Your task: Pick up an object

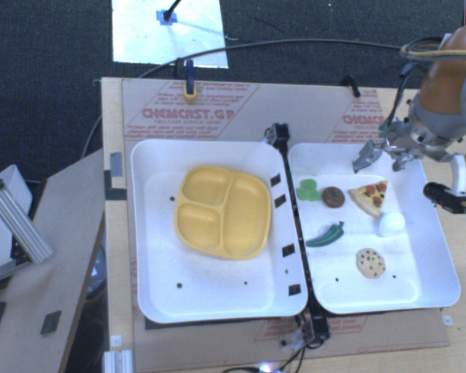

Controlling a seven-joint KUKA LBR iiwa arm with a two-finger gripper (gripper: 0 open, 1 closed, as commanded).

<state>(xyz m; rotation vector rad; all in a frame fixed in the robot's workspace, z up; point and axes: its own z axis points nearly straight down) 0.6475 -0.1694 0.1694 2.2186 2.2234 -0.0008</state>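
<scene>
**Gripper hovers spread over the toy-food bin**

Your arm comes in from 3 o'clock, and its gripper (379, 164) hangs over the 12 o'clock rim of the right bin (439, 274). You can see the two fingers standing apart in a fairly wide stance, with no object between them.

Six small things lie loose in that bin, and any of them may serve as your pick. The pizza slice (370, 196) is closest, just at 6 o'clock of the gripper, crust toward 12 o'clock and not touching the fingers. At 9 o'clock of the slice you find a brown round cookie (333, 197), and just beside that, still farther toward 9 o'clock, a green leafy piece (307, 190) near the bin's inner wall. A white ball (391, 224) rests just at 5 o'clock of the pizza slice, close to its tip. A green pepper (326, 235) lies tilted near the bin's middle, at 6 o'clock of the brown cookie. A chocolate-chip cookie (370, 263) sits flat toward the bin's 6 o'clock side, well apart from the gripper.

In the left bin (155, 286) you have a yellow divided plate (221, 212), lying flat near the centre. Both bins rest on a brown sheet (217, 111) printed in red lettering.
</scene>
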